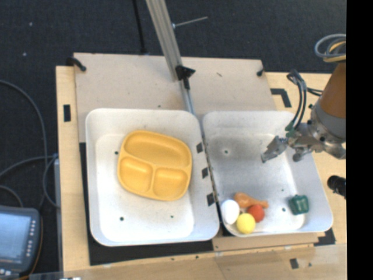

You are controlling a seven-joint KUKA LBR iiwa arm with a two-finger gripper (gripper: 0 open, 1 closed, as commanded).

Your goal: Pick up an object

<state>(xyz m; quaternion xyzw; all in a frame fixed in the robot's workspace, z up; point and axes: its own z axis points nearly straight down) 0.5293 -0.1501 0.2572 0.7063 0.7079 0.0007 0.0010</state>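
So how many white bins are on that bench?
2, side by side: the left bin holds a yellow tray; the right bin has small toys in its near corner.

Arm entering from the right edge of the frame

The arm (333, 101), its orange band above a grey wrist, reaches in at mid-right; the gripper (282, 149) points left and slightly down, its fingers spread apart, nothing between them.

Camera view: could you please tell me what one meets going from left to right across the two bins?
Yellow divided tray → white egg → yellow ball → hand → green block.
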